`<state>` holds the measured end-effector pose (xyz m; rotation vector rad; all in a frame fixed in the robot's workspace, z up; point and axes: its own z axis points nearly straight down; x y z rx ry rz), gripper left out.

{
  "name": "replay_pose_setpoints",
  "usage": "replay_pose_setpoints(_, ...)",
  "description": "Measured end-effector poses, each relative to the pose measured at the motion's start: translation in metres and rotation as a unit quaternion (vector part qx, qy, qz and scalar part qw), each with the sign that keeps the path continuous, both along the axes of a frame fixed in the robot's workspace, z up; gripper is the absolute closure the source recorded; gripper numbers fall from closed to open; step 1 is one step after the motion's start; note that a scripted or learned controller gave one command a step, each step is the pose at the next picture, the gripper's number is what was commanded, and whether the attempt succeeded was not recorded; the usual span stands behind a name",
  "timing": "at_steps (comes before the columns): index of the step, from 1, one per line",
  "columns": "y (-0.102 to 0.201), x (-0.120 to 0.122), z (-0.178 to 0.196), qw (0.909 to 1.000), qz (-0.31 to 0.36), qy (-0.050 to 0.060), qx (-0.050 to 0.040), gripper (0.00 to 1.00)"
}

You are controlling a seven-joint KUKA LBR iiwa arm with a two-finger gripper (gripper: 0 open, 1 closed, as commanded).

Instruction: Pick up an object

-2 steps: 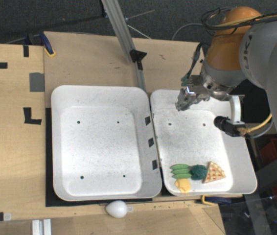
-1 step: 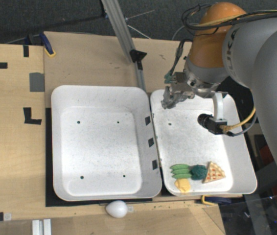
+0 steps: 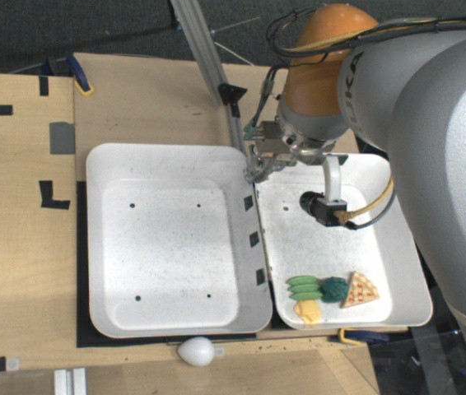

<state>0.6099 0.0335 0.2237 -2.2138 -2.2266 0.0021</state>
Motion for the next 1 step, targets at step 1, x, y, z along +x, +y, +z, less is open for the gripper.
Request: replay_pose_setpoints(1,0.0484,0.0053,-0.0045,1.0,0.0,0.0,0.0001,1.0)
